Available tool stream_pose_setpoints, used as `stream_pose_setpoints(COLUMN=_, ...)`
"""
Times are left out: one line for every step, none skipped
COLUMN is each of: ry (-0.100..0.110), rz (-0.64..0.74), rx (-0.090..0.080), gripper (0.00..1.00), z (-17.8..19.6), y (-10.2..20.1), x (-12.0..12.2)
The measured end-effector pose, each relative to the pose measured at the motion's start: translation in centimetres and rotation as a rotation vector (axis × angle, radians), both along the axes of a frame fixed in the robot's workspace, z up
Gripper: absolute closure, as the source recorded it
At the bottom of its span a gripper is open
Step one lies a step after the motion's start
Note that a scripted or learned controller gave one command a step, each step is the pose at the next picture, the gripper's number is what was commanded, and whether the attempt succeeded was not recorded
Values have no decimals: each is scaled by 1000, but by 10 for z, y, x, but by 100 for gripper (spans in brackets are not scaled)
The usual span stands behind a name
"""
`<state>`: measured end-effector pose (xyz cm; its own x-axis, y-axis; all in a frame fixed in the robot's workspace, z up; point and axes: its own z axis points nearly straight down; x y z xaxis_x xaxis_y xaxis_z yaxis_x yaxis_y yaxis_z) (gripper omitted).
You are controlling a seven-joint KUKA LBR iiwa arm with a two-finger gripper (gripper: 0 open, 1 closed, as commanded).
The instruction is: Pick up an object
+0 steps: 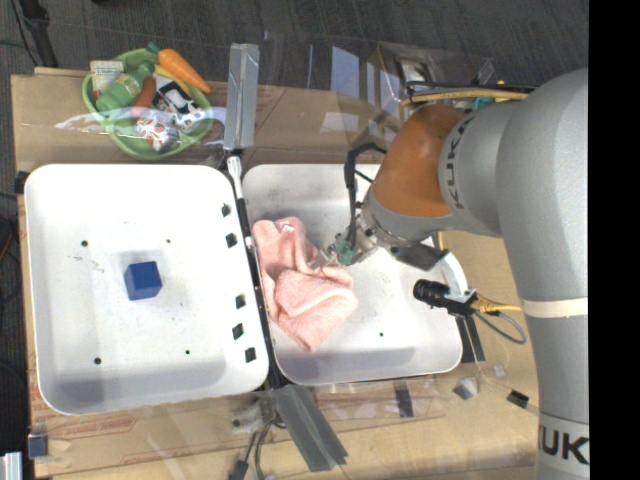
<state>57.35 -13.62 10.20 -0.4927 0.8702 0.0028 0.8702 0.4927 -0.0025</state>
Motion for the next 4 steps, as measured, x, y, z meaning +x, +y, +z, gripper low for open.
stream_pose_setpoints(ry=2, rz=3, rx=0, gripper=100, z=10, y=0, x=0)
stream_pose_setpoints(ry=1, rz=3, rx=0, gripper=0, z=10, y=0, x=0)
stream_pose_setpoints(ry=1, rz=-42, rx=0, gripper=0, z=-10, y=14, x=8)
stream_pose_setpoints(ry=-3, rz=-205, rx=-2, gripper=0, z=-10, y=29, x=27)
